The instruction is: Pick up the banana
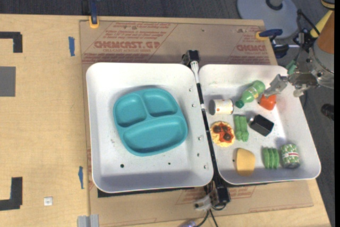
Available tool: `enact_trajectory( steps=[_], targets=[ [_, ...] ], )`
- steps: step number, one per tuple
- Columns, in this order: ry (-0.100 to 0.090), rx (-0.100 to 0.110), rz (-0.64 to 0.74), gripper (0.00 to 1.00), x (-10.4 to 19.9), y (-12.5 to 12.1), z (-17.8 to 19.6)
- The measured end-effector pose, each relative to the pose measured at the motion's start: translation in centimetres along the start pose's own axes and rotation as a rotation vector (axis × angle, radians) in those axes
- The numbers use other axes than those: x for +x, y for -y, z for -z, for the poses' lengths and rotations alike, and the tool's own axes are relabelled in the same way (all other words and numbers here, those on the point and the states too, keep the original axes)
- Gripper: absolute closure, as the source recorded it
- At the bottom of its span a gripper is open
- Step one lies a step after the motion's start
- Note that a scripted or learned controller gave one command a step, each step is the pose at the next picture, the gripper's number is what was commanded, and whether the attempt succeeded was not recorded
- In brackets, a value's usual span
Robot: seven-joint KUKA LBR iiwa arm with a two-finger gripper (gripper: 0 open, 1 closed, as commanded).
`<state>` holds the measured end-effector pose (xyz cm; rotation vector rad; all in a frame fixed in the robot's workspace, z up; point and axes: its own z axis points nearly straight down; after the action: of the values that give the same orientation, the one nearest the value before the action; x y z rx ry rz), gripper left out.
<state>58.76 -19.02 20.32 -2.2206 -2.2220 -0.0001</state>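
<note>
The right bin (308, 130) holds several toy foods. The one yellow thing among them is a stubby yellow piece (245, 160) near the bin's front edge; I cannot tell whether it is the banana. My gripper (288, 84) hangs over the bin's far right corner, well behind and to the right of that piece. Its fingers (277, 83) stand apart with nothing between them. Just below the left finger lie a small orange-red item (268, 101) and a green bottle-shaped toy (251, 92).
The right bin also holds a white cylinder (223, 107), a small pizza (222, 132), green pods (241, 127), a black block (261, 125), another green pod (270, 158) and a green-and-red can (290, 155). A teal divided plate (150, 120) lies in the left bin (101, 114).
</note>
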Motion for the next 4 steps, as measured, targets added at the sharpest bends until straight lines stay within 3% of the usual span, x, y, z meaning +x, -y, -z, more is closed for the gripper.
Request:
enact_trajectory(
  steps=[1, 2, 3, 4],
  targets=[
    [-0.002, 0.004, -0.251, 0.00, 7.5, 5.2, -7.1],
    [-0.002, 0.001, -0.253, 1.00, 7.5, 5.2, -6.1],
    [-0.001, -0.004, -0.207, 1.00, 9.1, 10.7, -11.6],
    [0.000, -0.005, -0.206, 0.00, 9.1, 10.7, -11.7]
  ],
)
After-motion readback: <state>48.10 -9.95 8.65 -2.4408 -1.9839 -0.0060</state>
